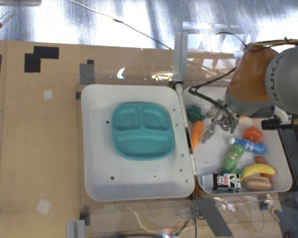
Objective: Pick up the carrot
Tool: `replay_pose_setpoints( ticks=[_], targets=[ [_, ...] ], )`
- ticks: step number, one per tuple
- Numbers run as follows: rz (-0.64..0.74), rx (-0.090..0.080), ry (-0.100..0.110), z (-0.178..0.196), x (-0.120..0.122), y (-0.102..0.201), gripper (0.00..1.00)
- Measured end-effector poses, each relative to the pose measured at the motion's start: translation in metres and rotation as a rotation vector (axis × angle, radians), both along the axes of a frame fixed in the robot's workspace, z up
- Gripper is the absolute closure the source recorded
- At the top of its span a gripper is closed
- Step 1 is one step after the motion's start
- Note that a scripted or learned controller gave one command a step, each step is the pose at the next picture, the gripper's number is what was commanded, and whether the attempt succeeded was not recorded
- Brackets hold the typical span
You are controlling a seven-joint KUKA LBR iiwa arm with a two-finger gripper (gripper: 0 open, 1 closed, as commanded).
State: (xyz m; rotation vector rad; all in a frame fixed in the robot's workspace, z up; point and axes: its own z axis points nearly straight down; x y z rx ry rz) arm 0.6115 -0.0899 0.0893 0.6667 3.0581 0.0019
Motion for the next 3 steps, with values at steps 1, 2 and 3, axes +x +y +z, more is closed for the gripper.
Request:
replay_pose_setpoints(
  ticks=[1,2,3],
  targets=[
    [-0.142,0.002,0.002,-0.001,0.039,-0.002,0.0],
    [-0.455,0.004,0.001,-0.001,0.016,0.002,0.0],
    [-0.588,0.003,0.006,-0.002,0.042,-0.004,0.0]
  ],
)
